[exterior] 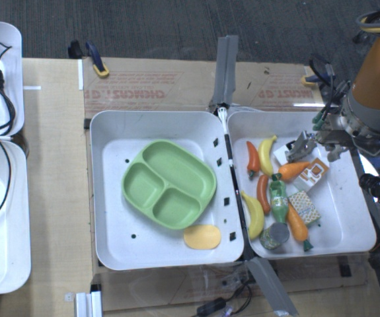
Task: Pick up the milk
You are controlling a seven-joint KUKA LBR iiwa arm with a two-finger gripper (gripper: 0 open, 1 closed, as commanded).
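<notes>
The gripper point(303, 145) hangs over the upper part of the right bin point(348, 210), reached in from the right under the arm's orange band point(378, 78). Whether its fingers are spread or closed cannot be told from this slant. Nothing is visibly held between them.

Just below and right of the gripper lies the milk point(314, 172), a small white carton with orange print, tilted on the bin floor; whether the fingertips touch it cannot be told. An orange carrot point(294, 170) lies beside the carton, directly under the gripper. To the gripper's left sit a yellow banana point(266, 154) and a red pepper point(252, 158). Further below are a green bottle point(279, 201), a checkered packet point(304, 207), a second carrot point(297, 225), another banana point(254, 214) and a grey can point(276, 236).

Well to the gripper's left, the left bin point(110, 230) holds a green divided plate point(169, 184) and a yellow oval piece point(202, 237) just below it
</notes>
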